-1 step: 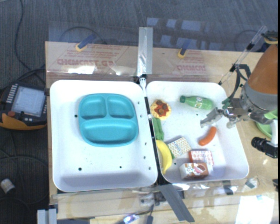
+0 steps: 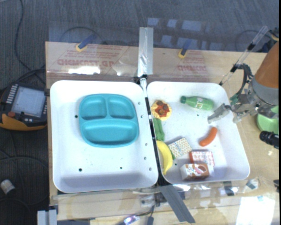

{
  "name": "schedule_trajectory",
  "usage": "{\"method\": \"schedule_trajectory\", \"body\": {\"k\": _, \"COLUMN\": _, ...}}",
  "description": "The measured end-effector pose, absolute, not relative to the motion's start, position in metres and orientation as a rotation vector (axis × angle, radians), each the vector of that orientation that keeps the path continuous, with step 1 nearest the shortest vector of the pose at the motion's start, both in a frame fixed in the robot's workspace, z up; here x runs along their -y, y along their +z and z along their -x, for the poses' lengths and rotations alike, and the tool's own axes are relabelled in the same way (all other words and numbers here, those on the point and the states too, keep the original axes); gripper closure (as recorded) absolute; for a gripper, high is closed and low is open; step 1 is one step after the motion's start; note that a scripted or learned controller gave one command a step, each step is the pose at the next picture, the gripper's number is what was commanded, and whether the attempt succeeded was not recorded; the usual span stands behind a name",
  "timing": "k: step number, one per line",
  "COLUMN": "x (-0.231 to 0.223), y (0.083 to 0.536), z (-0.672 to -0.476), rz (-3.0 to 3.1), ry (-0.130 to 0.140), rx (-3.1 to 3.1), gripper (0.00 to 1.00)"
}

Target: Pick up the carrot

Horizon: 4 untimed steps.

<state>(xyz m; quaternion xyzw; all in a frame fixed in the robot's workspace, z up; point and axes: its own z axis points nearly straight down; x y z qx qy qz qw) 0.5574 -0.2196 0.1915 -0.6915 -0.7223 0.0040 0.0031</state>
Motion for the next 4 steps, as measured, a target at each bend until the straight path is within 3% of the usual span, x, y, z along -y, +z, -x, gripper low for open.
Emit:
{"method": "schedule_trajectory", "body": {"k": 1, "x": 0.216, "y": 0.099, "z": -0.551, "rz": 1.992, "ry": -0.008, "rx": 2.419, "gripper": 0.00}}
{"method": "schedule_trajectory", "body": {"k": 2, "x": 0.223, "y": 0.176, "z": -0.575, "rz": 1.994, "ry": 0.006, "rx": 2.420, "gripper": 0.00}}
{"method": "schedule_trajectory", "body": {"k": 3, "x": 0.217, "y": 0.097, "z": -0.558, "rz": 1.861, "ry": -0.007, "rx": 2.522, "gripper": 0.00}}
{"method": "schedule_trajectory", "body": {"k": 4, "x": 0.224, "y": 0.135, "z": -0.484, "rz": 1.848, "ry": 0.006, "rx": 2.530, "gripper": 0.00}}
